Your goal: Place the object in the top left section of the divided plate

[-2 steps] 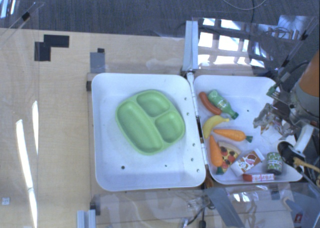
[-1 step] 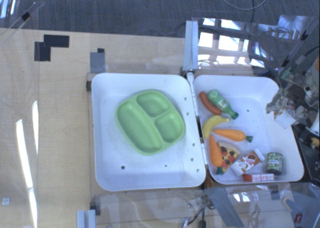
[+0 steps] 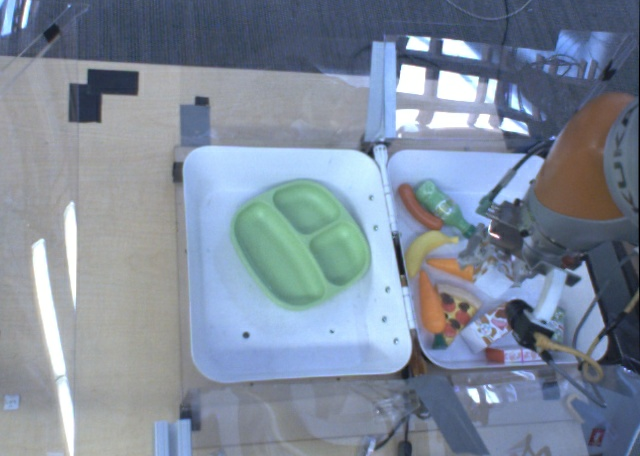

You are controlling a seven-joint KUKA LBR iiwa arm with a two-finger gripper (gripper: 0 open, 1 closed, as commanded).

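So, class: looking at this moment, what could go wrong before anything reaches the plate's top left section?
1. The toy food is packed close: the banana touches the carrot and the pizza slice, so the gripper may catch the wrong piece, or two.
2. The green plate lies tilted in the left bin, so "top left" could be misjudged.

— Where is the arm (image 3: 590,169) seen?

— It is seen at the right side of the camera view, reaching in from that edge. Its orange band is turned toward the camera, and the grey wrist section is found just below and to the left of it.

— How is the wrist posed?

— It is angled downward and to the left, with cables draped around it.

— And the gripper (image 3: 478,249)?

— It is pointed down at the left end of the wrist. Its state cannot be judged from this angle.
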